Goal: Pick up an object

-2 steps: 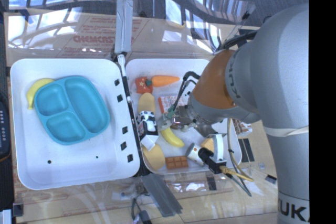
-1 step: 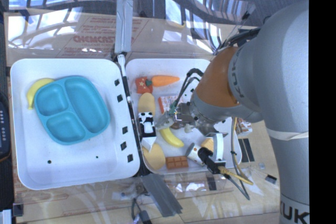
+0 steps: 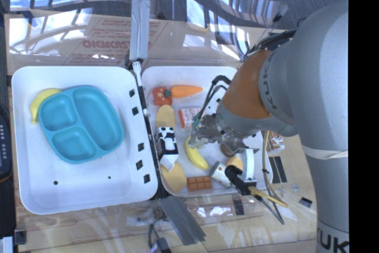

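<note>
The right bin [image 3: 183,75] holds several toy foods: an orange carrot [image 3: 186,91], a red strawberry piece [image 3: 160,96], a tan bread slice [image 3: 165,117], a black-and-white item [image 3: 167,141], a yellow banana [image 3: 196,155], a brown chocolate bar [image 3: 199,183] and a tan wedge [image 3: 173,176]. A small red-and-white packet [image 3: 188,115] lies near the middle. My gripper [image 3: 206,133] hangs low over the bin's middle, just above the banana's upper end. The grey arm with its orange band [image 3: 251,92] covers the bin's right half.
The left bin [image 3: 35,186] carries a blue divided plate [image 3: 83,122] with a yellow banana-shaped toy [image 3: 40,99] at its left rim. A metal divider [image 3: 139,32] runs between the bins. Cables and clips lie at the front right edge.
</note>
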You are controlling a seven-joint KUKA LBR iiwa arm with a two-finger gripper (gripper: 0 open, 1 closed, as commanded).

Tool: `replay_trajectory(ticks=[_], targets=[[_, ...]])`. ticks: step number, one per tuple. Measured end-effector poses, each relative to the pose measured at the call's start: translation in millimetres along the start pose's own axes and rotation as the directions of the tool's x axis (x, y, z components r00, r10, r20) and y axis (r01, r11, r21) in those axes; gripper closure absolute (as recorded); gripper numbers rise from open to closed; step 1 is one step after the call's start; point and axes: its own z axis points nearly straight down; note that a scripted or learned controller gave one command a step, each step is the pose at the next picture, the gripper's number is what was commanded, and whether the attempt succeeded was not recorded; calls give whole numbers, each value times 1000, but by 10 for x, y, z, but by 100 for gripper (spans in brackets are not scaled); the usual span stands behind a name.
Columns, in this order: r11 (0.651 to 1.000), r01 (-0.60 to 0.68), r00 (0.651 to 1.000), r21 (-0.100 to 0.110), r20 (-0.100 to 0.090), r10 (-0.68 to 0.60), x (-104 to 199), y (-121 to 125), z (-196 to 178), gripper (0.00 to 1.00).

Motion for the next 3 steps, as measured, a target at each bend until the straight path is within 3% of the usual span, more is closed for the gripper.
replay_trajectory(ticks=[1, 2, 3], targets=[[1000, 0, 1000, 0, 0, 0, 1, -1, 1, 0], [998, 66, 998, -5, -1, -66, -169, -143, 302, 0], [996, 94, 996, -6, 0, -94, -13, 442, -370, 0]])
